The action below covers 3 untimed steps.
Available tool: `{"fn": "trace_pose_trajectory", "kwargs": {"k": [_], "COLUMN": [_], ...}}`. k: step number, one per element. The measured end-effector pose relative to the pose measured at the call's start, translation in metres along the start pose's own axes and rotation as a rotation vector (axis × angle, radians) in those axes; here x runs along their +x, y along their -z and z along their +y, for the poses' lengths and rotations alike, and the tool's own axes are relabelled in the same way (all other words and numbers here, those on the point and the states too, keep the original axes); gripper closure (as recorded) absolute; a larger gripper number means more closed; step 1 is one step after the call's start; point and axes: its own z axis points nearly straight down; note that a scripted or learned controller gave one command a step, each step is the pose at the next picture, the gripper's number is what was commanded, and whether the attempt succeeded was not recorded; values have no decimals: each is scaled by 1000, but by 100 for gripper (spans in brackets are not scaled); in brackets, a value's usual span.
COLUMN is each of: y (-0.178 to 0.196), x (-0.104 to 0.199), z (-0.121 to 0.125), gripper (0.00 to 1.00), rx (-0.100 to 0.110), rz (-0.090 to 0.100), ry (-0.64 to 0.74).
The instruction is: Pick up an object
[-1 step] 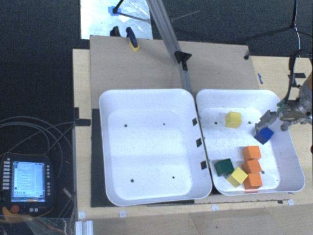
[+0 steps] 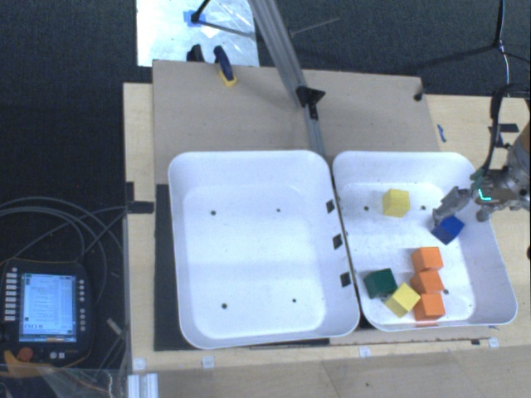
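Gripper (image 2: 465,210) over right bin (image 2: 489,293), fingers apart, one finger (image 2: 452,199) touching blue cube (image 2: 448,229) below it, unclear whether gripped; yellow cube (image 2: 396,202) to its left, orange cubes (image 2: 428,282) nearer the front.

Bright, even light; white bins (image 2: 257,164) glare slightly; mild softness.

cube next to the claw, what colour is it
Blue cube, seen in the camera view.
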Motion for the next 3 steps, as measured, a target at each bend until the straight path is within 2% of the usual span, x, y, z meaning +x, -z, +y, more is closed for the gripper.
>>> {"fn": "trace_pose_trajectory", "kwargs": {"k": [1,2,3], "y": [-46,-107,-136], "x": [8,15,15], "z": [-2,-4,-4], "gripper": [0,0,0], "rx": [4,6,3], "rz": [1,2,0], "ry": [-1,-1,-1]}}
